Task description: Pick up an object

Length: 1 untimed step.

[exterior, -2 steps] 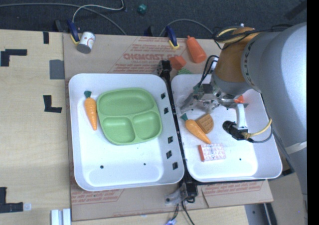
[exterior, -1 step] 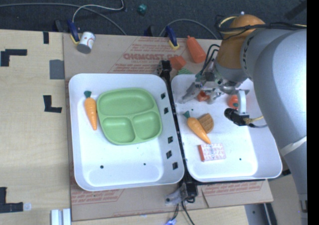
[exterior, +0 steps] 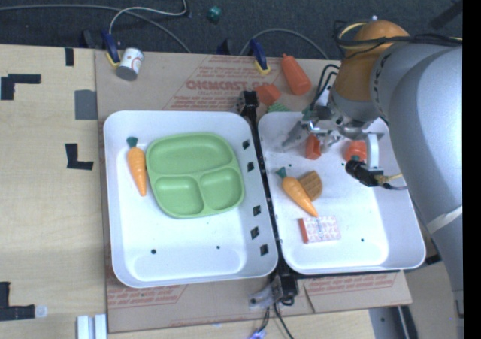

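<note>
Small red-orange object (exterior: 313, 146) in right bin (exterior: 376, 255)

Arm (exterior: 428, 127) is cut off at 3 o'clock edge and hides right bin's (exterior: 353, 258) far corner. Gripper (exterior: 319, 133) fingers too blurred to tell.

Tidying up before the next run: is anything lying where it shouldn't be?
Yes. Two orange toy pieces lie on the cardboard behind the right bin, outside both bins. A small can lies tipped near the cardboard's far left corner.
</note>
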Motion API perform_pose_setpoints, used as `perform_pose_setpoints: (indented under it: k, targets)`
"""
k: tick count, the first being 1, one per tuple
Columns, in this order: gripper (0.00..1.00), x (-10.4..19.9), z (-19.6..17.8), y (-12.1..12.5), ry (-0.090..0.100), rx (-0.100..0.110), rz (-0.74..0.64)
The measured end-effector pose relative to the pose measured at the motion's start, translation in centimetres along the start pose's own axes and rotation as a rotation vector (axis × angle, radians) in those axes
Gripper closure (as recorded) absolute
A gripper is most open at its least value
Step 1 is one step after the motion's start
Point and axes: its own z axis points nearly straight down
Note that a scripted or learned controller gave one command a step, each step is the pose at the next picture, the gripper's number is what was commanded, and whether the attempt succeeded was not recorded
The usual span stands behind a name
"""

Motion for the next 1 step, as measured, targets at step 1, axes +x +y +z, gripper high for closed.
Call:
perform_pose_setpoints:
  k: [1]
  targets:
    - [1.0,0.03,-1.02,0.03,-0.001,0.0,-0.001]
